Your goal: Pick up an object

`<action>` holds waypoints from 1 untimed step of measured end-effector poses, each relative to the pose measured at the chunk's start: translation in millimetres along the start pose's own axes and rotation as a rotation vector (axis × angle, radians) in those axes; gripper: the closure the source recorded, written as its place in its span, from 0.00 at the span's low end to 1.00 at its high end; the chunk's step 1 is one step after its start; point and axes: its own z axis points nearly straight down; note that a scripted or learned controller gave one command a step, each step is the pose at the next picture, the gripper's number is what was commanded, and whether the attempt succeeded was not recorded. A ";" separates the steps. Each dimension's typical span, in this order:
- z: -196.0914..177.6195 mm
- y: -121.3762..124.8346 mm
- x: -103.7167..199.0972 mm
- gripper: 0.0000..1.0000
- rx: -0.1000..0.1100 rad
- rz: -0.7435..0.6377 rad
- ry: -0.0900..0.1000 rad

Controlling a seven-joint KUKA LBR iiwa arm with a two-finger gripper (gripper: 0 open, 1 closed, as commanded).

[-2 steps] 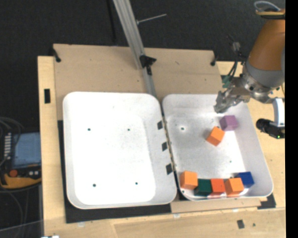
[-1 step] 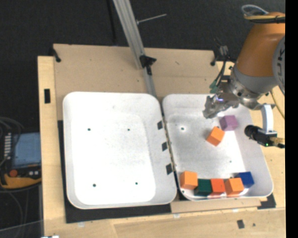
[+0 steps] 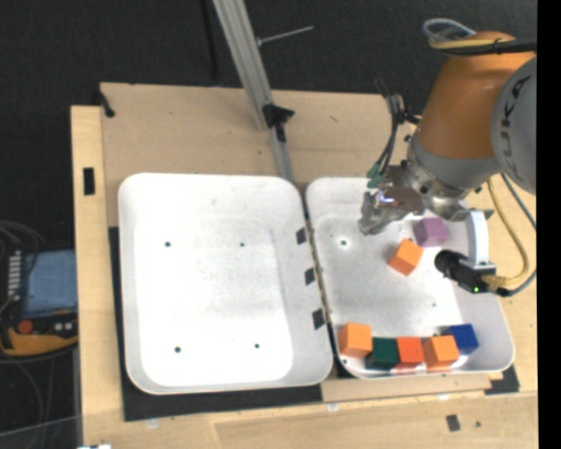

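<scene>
My gripper (image 3: 378,215) hangs over the upper left part of the right bin (image 3: 348,267), below the orange wrist band. An orange block (image 3: 405,256) lies tilted on the bin floor just right of and below the gripper, apart from it. A pale purple block (image 3: 432,231) sits close under the wrist, to the gripper's right. Along the bin's front wall runs a row of blocks: orange (image 3: 356,338), dark green (image 3: 384,352), two more orange (image 3: 424,350) and blue (image 3: 463,337).
The left bin (image 3: 210,279) lies beside the right one. A slanted metal pole (image 3: 252,73) rises behind the bins. A black cable part (image 3: 456,267) hangs from the wrist over the right bin's right side.
</scene>
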 end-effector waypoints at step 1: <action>-2.5 -23.3 53.5 1.00 0.001 -0.001 0.000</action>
